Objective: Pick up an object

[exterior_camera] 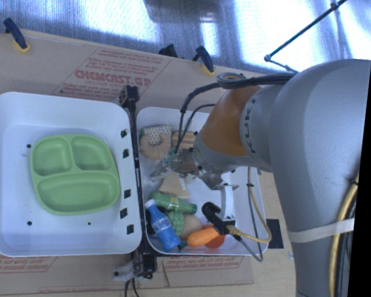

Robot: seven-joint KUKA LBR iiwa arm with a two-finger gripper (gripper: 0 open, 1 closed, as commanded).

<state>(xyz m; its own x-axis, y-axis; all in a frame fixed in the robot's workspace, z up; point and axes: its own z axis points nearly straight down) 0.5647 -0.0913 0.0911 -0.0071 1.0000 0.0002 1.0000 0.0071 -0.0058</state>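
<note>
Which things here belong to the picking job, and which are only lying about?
Belong to the job:
gripper, over the right bin
blue bottle
green bottle
orange carrot-like toy
round pale piece

Just lying about:
green divided plate in the left bin
clamps
cardboard sheet

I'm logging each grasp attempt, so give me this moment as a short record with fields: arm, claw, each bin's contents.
arm: grey with orange band, reaching from the right over the right bin
claw: low over the right bin's clutter; grip state unclear
left bin: holds a green divided plate
right bin: blue bottle, green bottle, orange carrot-like item, round tan item
</note>
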